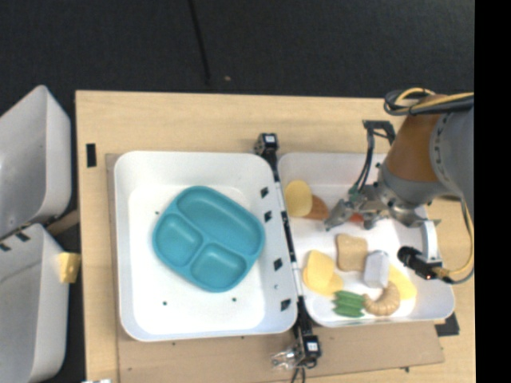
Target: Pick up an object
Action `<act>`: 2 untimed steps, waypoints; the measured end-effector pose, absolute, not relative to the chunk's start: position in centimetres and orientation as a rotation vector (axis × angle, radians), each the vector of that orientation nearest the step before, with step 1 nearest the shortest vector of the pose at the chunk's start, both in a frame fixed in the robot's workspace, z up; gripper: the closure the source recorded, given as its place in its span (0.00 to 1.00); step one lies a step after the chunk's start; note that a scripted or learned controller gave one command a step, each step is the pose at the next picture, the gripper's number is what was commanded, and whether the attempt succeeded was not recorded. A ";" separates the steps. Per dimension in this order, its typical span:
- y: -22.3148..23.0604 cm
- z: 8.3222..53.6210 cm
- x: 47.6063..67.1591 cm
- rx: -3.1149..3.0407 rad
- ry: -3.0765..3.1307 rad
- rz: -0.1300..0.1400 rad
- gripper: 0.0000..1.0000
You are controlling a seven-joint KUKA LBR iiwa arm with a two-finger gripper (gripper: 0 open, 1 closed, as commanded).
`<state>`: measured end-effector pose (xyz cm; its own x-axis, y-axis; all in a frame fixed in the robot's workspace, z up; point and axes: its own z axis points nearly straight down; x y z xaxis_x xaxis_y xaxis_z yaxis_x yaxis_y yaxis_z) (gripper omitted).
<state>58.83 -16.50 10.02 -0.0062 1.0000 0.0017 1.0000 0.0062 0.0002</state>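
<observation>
Left bin (128, 238) has the big blue divided plate (209, 238). The arm (415, 162) hangs over the right bin (319, 164), gripper (351, 212) with fingers spread and nothing between them. Tan bread slice (350, 252) sits at its 6 o'clock, just apart. Yellow round piece (298, 196) at 9, yellow wedge (319, 271) at 7, grey block (375, 267) and green beans (348, 304) at 6.

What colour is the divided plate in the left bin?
Teal blue, plain with no pattern; the divided plate shows clearly in the camera view.
</observation>
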 end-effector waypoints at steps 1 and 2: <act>-7.8 20.7 59.1 -2.215 -2.236 -0.014 0.00; -8.5 21.1 58.9 -2.219 -2.228 -0.001 1.00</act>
<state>58.90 -8.51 21.14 -0.0040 1.0000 -0.0013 1.0000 0.0040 0.0024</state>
